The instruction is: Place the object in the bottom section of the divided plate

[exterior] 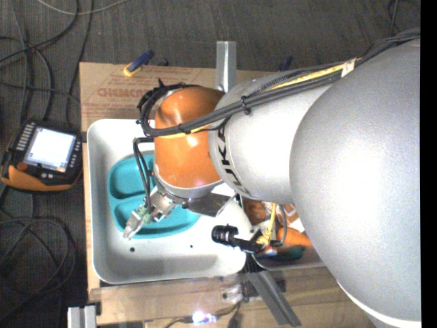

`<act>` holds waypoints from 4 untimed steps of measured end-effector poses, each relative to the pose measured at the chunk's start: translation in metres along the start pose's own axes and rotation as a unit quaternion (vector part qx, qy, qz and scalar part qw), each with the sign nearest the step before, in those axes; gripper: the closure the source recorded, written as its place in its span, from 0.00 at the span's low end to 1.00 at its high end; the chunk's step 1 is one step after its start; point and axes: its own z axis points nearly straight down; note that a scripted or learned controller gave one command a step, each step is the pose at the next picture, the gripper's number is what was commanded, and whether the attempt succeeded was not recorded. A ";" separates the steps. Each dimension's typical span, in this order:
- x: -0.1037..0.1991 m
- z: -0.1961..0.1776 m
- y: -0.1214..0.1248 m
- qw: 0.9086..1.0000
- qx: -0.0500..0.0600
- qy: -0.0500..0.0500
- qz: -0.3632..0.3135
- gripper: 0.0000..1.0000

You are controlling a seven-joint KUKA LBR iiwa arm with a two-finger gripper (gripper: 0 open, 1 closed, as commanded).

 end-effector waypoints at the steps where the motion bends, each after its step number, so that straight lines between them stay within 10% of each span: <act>1: -0.016 -0.200 -0.014 0.957 -0.002 -0.003 0.291 0.00; 2: 0.009 -0.095 0.005 0.822 0.001 -0.002 0.569 0.00; 3: 0.014 -0.142 0.010 0.723 -0.001 -0.001 0.691 0.00; 4: 0.014 -0.157 0.010 0.650 -0.002 -0.002 0.760 0.00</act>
